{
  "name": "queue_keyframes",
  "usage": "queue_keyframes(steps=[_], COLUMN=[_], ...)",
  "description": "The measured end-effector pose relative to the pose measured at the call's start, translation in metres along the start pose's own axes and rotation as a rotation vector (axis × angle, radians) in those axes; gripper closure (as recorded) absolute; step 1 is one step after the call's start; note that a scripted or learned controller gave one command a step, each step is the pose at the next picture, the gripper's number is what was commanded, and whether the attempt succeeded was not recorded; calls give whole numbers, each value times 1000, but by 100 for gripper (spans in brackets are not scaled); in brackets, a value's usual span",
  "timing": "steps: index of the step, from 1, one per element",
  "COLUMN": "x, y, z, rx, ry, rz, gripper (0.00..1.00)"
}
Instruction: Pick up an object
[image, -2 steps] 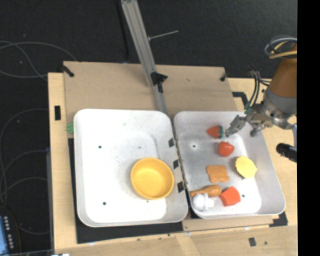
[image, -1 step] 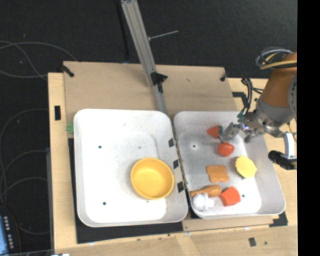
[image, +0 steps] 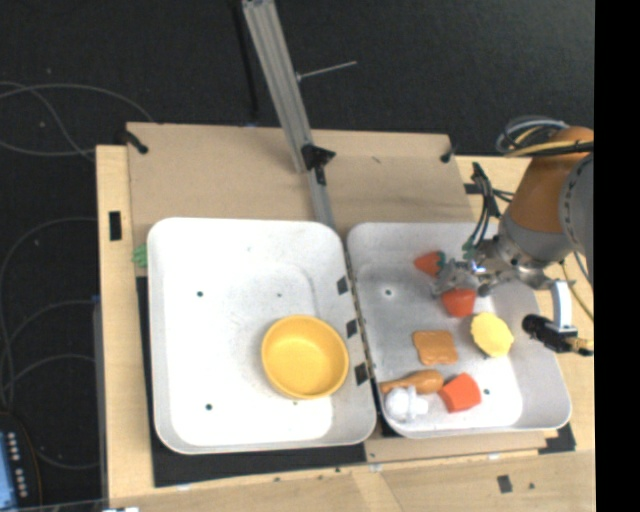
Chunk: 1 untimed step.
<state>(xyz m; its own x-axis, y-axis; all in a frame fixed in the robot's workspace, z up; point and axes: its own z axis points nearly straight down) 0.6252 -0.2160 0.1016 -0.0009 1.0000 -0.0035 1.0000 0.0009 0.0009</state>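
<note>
My gripper (image: 457, 279) hangs low over the upper middle of the right bin (image: 540, 400). It sits between two red pieces: a small red object (image: 428, 263) to its upper left and a red-orange block (image: 460, 302) right under its lower edge. Nothing is visibly clamped in it. Farther down the same bin lie a yellow lemon-like object (image: 492, 334), a flat tan square (image: 435, 347), a red cup-like piece (image: 461, 393), an orange carrot-like stick (image: 414, 381) and a white object (image: 405, 404). A yellow bowl (image: 304, 356) rests in the left bin (image: 200, 270).
The grey arm with its orange band (image: 548, 195) comes in from the right over the right bin's upper rim. A slanted metal pole (image: 290, 110) runs down to the gap between the bins. Cables trail at the arm's wrist.
</note>
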Motion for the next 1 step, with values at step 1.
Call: queue_keyframes(steps=[1], x=[-1], y=[1], z=[-12], rx=[-4], ry=[-2], rz=[-1], gripper=[100])
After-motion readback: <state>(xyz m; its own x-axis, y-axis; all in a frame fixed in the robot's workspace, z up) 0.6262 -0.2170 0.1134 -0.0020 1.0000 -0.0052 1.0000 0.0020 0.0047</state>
